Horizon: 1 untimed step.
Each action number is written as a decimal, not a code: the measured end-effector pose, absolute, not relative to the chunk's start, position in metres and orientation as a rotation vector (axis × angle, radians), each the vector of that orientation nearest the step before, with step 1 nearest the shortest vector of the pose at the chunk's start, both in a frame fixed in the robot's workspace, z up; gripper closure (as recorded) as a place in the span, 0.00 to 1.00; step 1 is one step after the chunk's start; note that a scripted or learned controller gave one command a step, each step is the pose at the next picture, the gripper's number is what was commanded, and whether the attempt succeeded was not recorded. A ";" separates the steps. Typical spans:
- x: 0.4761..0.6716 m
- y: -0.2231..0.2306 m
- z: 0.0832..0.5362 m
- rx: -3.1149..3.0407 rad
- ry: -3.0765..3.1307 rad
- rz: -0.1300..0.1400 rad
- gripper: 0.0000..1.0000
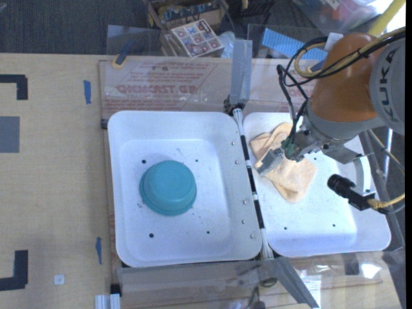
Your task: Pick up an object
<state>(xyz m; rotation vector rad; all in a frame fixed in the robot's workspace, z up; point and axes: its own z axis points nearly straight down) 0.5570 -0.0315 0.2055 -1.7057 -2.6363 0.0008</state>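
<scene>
the two-finger gripper point(275, 158) is resting on the crumpled pale-yellow cloth point(291, 170) in the right white bin point(335, 227); finger opening cannot be determined. the teal upturned bowl point(168, 187) is sitting in the left white bin point(129, 134).

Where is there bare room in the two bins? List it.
Left bin: bare floor all round the teal bowl, widest along the back and right. Right bin: bare along the front, below the yellow cloth. Crowded at its back, where the gripper sits on the cloth.
</scene>
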 end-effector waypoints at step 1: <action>0.566 -0.044 0.185 -1.799 -2.573 0.001 0.00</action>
